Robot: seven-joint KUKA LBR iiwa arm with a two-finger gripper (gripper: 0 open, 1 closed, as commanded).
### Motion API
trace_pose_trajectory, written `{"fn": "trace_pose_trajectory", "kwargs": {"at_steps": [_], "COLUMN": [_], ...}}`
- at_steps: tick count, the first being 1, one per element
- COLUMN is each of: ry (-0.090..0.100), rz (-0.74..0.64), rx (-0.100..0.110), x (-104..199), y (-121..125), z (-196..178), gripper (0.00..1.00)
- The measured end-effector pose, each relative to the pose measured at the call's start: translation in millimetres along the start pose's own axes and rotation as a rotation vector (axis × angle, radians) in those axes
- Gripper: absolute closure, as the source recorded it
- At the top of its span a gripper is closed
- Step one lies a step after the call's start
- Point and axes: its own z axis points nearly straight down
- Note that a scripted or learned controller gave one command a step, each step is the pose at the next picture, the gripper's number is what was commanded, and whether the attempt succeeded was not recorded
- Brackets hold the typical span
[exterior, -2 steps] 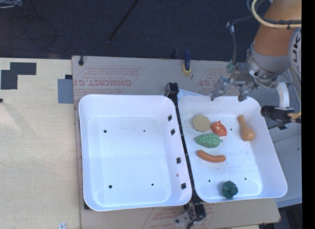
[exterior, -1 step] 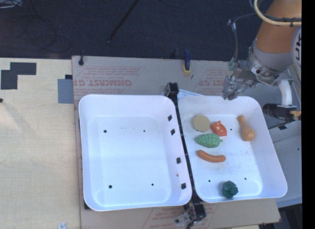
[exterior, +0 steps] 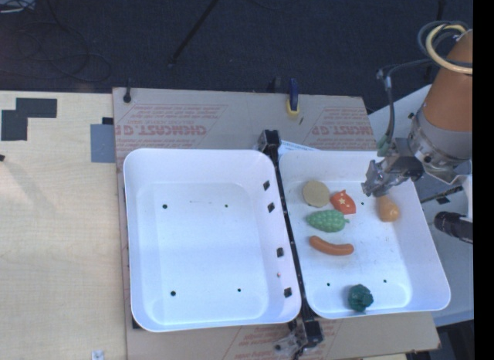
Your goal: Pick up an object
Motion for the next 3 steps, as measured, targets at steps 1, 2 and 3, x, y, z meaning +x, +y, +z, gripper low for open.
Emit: {"fn": "trace_pose_trajectory", "kwargs": {"at_steps": [1, 2, 3], "ry": [0.001, -0.003, -0.001], "rz": [-0.010, 0.004, 0.001], "rx": [-0.001, -0.001, 0.004], "x": [75, -6, -62], "y": [-59, -77, -77], "z": [-18, 8, 124], "gripper": [1.00, 1.00, 1.00]}}
